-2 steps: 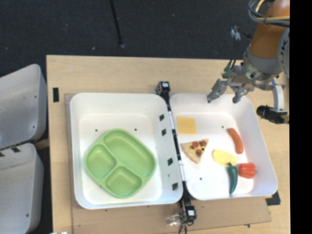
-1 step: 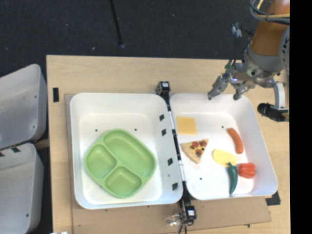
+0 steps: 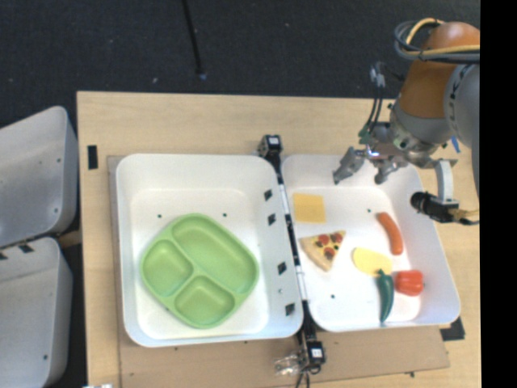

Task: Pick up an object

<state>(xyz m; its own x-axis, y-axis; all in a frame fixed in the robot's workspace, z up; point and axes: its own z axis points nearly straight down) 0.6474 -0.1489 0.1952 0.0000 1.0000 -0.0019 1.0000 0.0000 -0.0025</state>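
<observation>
My gripper [image 3: 365, 168] hangs over the far edge of the right bin [image 3: 428, 314] with its fingers spread open and nothing between them. Below it in that bin lie a yellow cheese square [image 3: 309, 208], a pizza slice [image 3: 324, 247], a red sausage [image 3: 390, 232], a yellow lemon-like piece [image 3: 370, 260], a dark green pepper [image 3: 385, 293] and a red pepper [image 3: 409, 281]. The cheese square is the nearest to the gripper, a little to its left and toward the front.
The left bin [image 3: 129, 217] holds a green divided plate [image 3: 199, 270]. A black-clipped divider [image 3: 285, 233] separates the bins. The grey and orange arm [image 3: 432, 79] stands over the bench's back right corner. White chair-like panels [image 3: 32, 217] sit at the far left.
</observation>
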